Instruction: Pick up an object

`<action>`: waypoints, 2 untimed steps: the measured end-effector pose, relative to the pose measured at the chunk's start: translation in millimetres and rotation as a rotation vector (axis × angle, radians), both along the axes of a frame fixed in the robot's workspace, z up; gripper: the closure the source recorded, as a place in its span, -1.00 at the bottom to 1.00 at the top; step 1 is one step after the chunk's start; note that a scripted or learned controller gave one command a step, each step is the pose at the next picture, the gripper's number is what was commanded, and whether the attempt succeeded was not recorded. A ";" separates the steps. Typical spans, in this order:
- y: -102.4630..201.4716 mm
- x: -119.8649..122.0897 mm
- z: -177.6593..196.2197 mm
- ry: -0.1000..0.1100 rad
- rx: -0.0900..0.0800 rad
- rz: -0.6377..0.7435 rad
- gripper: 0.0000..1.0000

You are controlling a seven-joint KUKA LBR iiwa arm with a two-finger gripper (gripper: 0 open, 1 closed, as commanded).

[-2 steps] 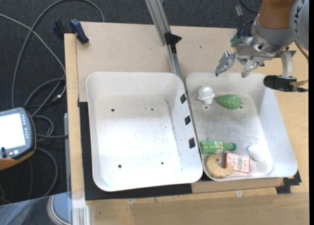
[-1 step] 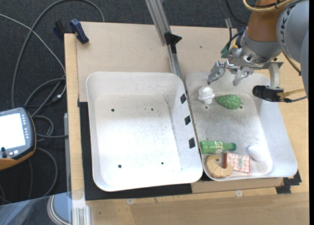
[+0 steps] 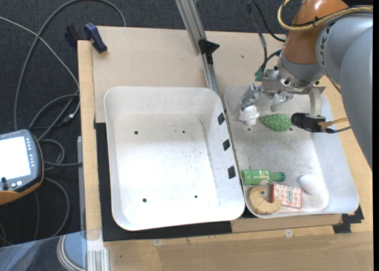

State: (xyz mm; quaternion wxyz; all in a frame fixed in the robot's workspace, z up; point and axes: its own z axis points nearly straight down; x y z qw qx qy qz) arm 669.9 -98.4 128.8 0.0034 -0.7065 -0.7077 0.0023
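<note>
My gripper (image 3: 259, 102) hangs over the far left part of the right bin (image 3: 334, 163), below the arm's orange band. A small white piece (image 3: 249, 114) sits right under its tip; I cannot tell if it is a loose object or part of the gripper. A green bumpy object (image 3: 276, 122) lies just to the gripper's right on the bin floor. Near the front of the same bin lie a green bottle (image 3: 262, 176), a round tan bagel-like ring (image 3: 265, 201), a red-and-white packet (image 3: 288, 196) and a white rounded object (image 3: 312, 184).
The left bin (image 3: 118, 145) stands beside the right one, and their rims meet in the middle. A slanted metal rail (image 3: 188, 15) runs down from the top to the bins' far edge. Cables and a handheld pendant (image 3: 16, 163) lie off the bench at left.
</note>
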 end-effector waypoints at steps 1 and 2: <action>0.3 2.1 16.1 -0.009 0.000 0.000 1.00; 2.7 -0.5 80.6 -0.017 -0.003 0.000 1.00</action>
